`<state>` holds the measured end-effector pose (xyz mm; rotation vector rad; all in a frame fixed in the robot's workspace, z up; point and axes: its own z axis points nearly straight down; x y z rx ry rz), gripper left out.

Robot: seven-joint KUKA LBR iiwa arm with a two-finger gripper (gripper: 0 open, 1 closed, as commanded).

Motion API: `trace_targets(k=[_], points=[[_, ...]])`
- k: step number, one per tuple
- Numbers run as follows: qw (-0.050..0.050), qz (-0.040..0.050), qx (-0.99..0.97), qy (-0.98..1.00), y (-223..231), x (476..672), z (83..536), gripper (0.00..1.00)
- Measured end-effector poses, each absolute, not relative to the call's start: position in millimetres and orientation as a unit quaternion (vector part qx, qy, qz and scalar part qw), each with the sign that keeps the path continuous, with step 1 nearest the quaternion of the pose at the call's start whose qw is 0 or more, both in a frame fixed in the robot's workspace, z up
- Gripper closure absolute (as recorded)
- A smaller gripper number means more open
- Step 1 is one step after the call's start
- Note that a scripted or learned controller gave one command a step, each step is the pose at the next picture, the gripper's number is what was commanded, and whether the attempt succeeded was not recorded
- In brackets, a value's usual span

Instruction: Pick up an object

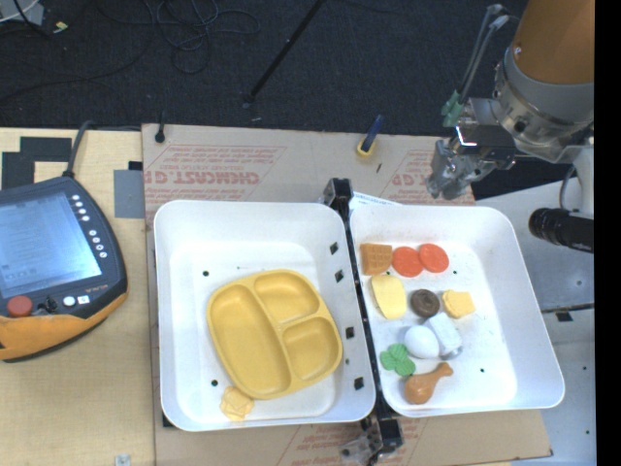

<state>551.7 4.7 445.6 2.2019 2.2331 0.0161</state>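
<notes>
1. Looking down on my bench from above, I start at the far left, where a grey and orange control tablet (pixel 56 268) with a lit screen rests on the wooden surface.
2. Next comes my left white bin (pixel 184 231). A yellow divided tray (pixel 275 331) with three compartments lies tilted inside it, and a small pale yellow piece (pixel 236 405) sits just beside the tray's near corner, against the bin's front edge.
3. A black clip (pixel 338 194) sits at the far end of the seam where the two bins meet, and a small blue and yellow object (pixel 369 142) lies on the brown cardboard behind the bins.
4. My right white bin (pixel 509 250) holds a cluster of toy food, any of which I could pick. Along the far row are an orange toast piece (pixel 375 257) and two red-orange round slices (pixel 420 259), touching each other.
5. Below those lie a yellow cheese wedge (pixel 390 297), a brown round piece (pixel 425 304) and a small yellow block (pixel 458 304).
6. Nearer the front are a white egg (pixel 420 341) resting against a pale grey object (pixel 447 335), a green leafy piece (pixel 396 360) and a tan drumstick (pixel 429 383).
7. My gripper (pixel 449 176) hangs above the cardboard just behind the right bin's far edge, apart from all the food. I cannot tell whether it is spread or pressed together, and nothing shows in its grasp.
8. My grey arm with its orange band (pixel 553 27) fills the upper right corner.
</notes>
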Motion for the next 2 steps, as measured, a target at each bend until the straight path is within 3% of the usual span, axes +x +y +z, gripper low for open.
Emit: trace_targets(k=[1, 2], points=[[-0.004, -0.0045, 0.709, 0.705, -59, 513.5, 346, 1.0], [0.0, 0.0003, 0.707, 0.708, -39, 474.6, 381, 1.0]])
